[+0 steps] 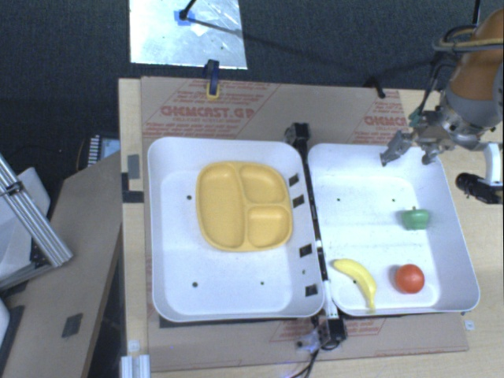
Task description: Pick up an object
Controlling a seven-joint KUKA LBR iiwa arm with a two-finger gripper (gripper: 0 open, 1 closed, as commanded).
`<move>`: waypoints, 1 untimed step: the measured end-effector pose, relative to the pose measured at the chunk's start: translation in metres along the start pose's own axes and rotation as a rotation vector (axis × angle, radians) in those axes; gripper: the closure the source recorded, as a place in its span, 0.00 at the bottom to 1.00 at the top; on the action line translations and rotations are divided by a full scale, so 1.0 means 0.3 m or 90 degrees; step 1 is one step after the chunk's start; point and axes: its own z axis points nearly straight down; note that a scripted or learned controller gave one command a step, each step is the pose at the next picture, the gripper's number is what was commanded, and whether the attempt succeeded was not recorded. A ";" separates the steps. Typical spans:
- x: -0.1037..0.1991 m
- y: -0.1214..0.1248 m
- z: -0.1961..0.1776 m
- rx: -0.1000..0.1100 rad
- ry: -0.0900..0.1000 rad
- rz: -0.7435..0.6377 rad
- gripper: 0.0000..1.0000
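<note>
Inside, right bin (pixel 441 211) holds banana (pixel 356 280), tomato (pixel 409 278), green pepper (pixel 415 218).

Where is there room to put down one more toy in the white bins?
The right bin is bare between its far wall and the green fruit. Its near end is crowded by the banana and tomato. The yellow tray fills the left bin's middle.

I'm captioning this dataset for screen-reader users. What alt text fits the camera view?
A grey arm's open pincer hovers over the far edge of the right white bin, which holds a green object, a red ball-like fruit and a banana. The left bin holds a yellow divided tray.
</note>
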 end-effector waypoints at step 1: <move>0.001 0.010 -0.026 -0.008 -0.002 -0.002 0.00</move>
